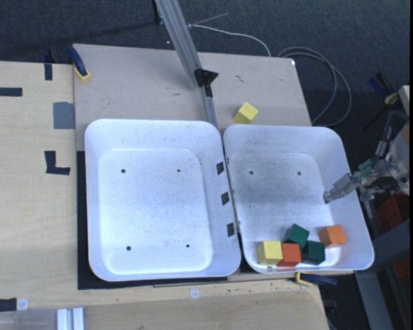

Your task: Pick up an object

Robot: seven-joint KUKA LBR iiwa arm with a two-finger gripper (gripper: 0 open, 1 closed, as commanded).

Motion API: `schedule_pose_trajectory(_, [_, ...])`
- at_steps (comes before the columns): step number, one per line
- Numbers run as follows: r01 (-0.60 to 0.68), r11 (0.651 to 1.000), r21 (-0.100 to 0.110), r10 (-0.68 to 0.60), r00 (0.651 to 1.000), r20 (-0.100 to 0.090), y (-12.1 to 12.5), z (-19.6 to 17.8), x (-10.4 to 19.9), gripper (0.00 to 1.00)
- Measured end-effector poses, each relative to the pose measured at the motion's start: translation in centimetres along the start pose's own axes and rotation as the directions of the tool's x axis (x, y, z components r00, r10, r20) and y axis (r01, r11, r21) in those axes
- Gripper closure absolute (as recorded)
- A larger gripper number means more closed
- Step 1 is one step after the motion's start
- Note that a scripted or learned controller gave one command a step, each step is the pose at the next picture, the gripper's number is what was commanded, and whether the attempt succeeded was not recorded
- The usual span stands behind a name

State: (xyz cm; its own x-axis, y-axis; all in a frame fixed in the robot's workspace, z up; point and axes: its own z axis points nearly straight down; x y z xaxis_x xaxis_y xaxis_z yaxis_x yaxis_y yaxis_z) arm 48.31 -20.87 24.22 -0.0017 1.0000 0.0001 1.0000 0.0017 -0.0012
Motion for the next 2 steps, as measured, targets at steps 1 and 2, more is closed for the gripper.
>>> schedule_pose_trajectory(1, [0.001,1.000,0.006,-0.001,1.000,-0.002,3.6,13.0,0.1,0.00])
schedule_pose_trajectory(2, [0.002,1.000,-0.001,-0.002,1.000,0.001,10.6,15.1,0.1,0.00])
